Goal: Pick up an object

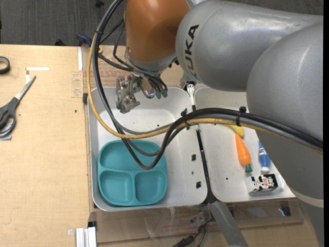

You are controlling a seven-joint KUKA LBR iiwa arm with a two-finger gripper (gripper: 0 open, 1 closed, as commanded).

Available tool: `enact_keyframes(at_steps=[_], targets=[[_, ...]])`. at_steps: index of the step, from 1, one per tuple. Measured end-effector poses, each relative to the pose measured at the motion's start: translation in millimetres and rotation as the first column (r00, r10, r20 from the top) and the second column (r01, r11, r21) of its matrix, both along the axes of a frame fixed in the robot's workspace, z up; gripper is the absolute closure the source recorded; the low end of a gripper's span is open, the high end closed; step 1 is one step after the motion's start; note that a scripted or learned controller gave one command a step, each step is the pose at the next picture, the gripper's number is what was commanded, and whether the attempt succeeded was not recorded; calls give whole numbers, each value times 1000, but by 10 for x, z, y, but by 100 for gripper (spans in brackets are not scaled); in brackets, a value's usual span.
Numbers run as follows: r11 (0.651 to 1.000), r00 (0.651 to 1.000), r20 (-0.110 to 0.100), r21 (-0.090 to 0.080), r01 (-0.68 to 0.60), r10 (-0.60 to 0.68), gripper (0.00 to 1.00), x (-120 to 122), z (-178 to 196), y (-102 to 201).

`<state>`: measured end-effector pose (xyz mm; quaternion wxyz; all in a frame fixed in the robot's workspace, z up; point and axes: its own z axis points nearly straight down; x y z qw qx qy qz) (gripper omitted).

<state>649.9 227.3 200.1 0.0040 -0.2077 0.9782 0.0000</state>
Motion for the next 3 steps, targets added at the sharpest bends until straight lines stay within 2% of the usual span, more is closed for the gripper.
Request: enact_keyframes(at_steps=[1, 2, 3], targets=[[999, 999, 6, 3, -40, 40, 100, -642, -914, -596], [997, 997, -1, 0, -78, 78, 100, -836, 593, -96], [924, 924, -3, -1, -382, 382, 100, -1478, 1488, 21]])
